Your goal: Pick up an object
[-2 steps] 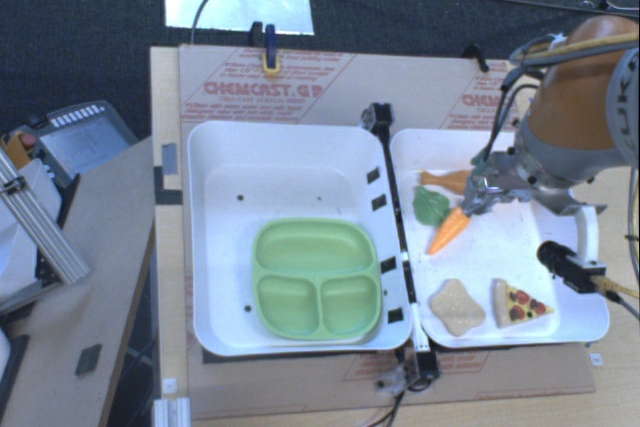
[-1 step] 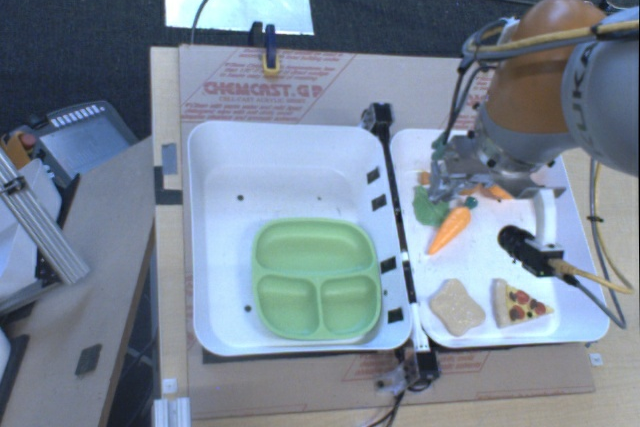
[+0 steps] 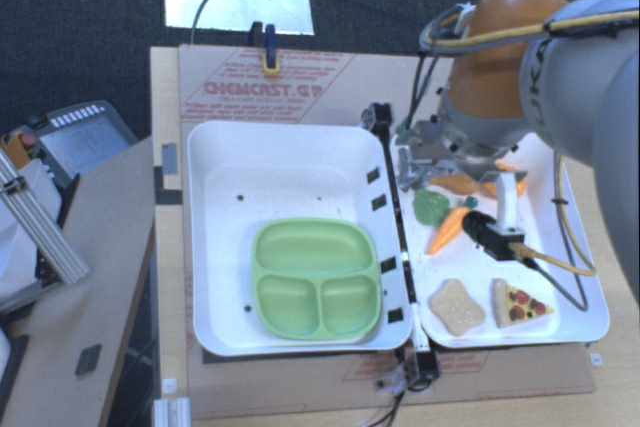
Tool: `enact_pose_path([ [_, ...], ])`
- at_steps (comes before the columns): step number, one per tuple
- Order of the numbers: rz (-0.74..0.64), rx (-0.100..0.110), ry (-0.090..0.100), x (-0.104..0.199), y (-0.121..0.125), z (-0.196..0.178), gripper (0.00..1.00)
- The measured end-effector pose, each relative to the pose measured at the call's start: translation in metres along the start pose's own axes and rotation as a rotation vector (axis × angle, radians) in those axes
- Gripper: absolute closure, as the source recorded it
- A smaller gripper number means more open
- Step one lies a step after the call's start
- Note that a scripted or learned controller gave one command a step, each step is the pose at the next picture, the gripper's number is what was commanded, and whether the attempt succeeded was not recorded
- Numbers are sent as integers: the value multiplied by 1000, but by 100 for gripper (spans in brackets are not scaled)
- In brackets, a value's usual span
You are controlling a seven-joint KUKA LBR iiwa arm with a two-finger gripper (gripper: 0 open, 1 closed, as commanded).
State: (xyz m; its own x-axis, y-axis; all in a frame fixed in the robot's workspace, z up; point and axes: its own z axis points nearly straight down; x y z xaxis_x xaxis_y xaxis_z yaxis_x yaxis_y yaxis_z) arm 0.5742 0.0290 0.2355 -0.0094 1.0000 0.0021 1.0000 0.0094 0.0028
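Observation:
The right bin (image 3: 590, 310) holds several toy foods: a green leafy piece (image 3: 431, 206), an orange carrot (image 3: 447, 229), a second orange piece (image 3: 458, 184) behind it, a slice of bread (image 3: 457, 306) and a pizza slice (image 3: 519, 304). My gripper (image 3: 412, 169) hangs over the bin's far left part, just above and to the left of the green piece. Its grey fingers point down near the divider. Nothing shows between them.
The left bin (image 3: 215, 215) carries a green three-compartment plate (image 3: 315, 277). Black clips line the divider (image 3: 392, 215) between the bins. A cardboard sheet (image 3: 265, 87) lies behind the bins, and a grey device (image 3: 85, 140) sits off the bench at left.

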Motion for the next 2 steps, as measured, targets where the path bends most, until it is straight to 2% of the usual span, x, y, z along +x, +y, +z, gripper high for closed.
enact_pose_path([
  [1,0,-1,0,47,26,-6,100],
  [2,2,-1,-1,78,64,6,100],
])
